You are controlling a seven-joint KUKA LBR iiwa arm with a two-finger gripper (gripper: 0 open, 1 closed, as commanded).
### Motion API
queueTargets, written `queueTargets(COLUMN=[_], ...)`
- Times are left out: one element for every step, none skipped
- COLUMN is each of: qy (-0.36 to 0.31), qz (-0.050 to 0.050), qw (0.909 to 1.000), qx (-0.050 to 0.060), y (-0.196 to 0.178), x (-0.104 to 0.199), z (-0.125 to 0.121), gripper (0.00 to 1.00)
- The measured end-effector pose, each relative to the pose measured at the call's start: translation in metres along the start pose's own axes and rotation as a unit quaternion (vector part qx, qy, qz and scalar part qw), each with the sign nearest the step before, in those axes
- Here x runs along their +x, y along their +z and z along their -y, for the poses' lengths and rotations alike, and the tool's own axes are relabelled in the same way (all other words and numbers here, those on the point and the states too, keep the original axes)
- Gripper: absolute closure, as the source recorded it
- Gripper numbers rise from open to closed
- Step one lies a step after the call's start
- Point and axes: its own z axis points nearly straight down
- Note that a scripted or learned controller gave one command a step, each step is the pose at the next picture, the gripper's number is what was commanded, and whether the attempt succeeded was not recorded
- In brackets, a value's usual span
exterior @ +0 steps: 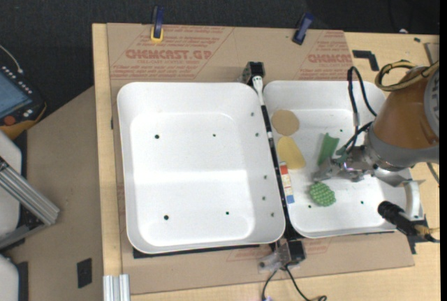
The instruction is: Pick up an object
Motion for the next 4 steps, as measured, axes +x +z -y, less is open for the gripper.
queueTargets(qy=[-0.002,-0.003,-0.002,-0.007], qz=[0.004,-0.001,0.002,-0.001], qw=[0.9999,1.0000,1.0000,0.9999], qx=[-0.010,-0.001,-0.005,-0.009], y=[-0.089,-0.015,-0.030,-0.123], x=[-0.030,0.002,-0.001,0.104], z=[-0.041,-0.045,-0.047,-0.031], gripper=[0.00,0.00,1.00,1.00])
